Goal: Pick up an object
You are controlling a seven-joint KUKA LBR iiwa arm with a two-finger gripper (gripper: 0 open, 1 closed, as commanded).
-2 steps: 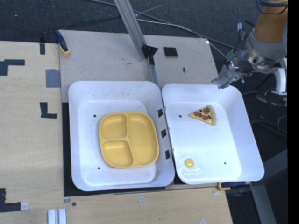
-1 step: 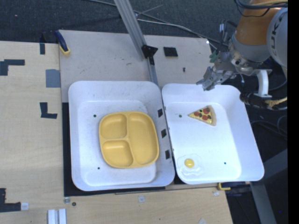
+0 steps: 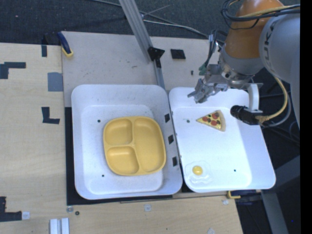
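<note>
Grey two-finger gripper (image 3: 200, 96) hovers at 12 o'clock edge of right shallow white bin (image 3: 253, 155); whether jaws are parted or closed, cannot tell. Flat toy pizza slice with red dots (image 3: 213, 120) lies at 5 o'clock from gripper, near, apart. White-and-yellow toy fried egg (image 3: 198, 171) sits toward 6 o'clock. Yellow divided plastic plate (image 3: 133, 145) fills left bin (image 3: 83, 130). Best approach, my call: centre over slice, descend straight, pinch across narrow width.

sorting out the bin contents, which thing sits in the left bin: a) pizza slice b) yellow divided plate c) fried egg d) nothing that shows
b: the yellow divided plate lies in the left bin, while the pizza slice and the fried egg both lie in the right bin.
</note>
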